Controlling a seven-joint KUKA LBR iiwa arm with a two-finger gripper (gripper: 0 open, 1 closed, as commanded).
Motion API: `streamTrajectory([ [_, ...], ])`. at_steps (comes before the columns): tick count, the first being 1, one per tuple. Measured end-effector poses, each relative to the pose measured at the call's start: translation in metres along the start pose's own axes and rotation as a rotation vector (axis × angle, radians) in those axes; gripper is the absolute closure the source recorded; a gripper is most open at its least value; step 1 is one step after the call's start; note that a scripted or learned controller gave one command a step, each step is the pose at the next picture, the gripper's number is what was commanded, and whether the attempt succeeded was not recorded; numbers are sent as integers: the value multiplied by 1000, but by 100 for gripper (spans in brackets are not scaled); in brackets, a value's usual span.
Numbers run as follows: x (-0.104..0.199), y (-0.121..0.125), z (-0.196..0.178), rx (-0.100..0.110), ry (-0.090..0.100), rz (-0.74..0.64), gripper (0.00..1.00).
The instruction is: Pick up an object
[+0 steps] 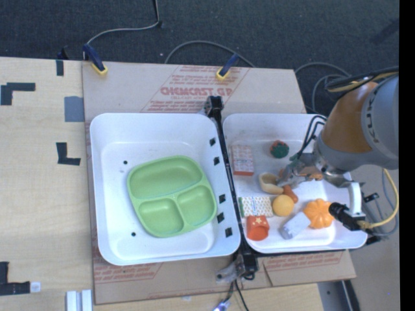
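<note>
The right bin (259,127) holds several small objects. My gripper (293,173) is low in this bin, just right of a tan curved piece (269,183) and above a small orange-red item (290,194). Below it lie a yellow-orange ball (282,205), an orange pumpkin-like toy (318,213) and a grey block (295,225). A red cube (257,227) and a patterned card (257,206) sit at the front left. At the back are a dark green toy (279,149) and a pale pink packet (242,159). I see nothing lifted by the gripper.
The left bin (110,173) holds a green divided plate (172,195). A black divider with clips (222,167) separates the bins. The arm's grey and orange body (356,131) hangs over the right bin's right side. Cables trail across the cardboard behind the bins.
</note>
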State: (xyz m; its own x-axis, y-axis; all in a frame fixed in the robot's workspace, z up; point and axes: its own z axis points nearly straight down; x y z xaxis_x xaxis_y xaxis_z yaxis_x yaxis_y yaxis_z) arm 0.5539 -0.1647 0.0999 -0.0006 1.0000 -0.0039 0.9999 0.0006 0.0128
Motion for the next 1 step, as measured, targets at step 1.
streamTrajectory([
  [1,83,15,-85,12,4,-2,100],
])
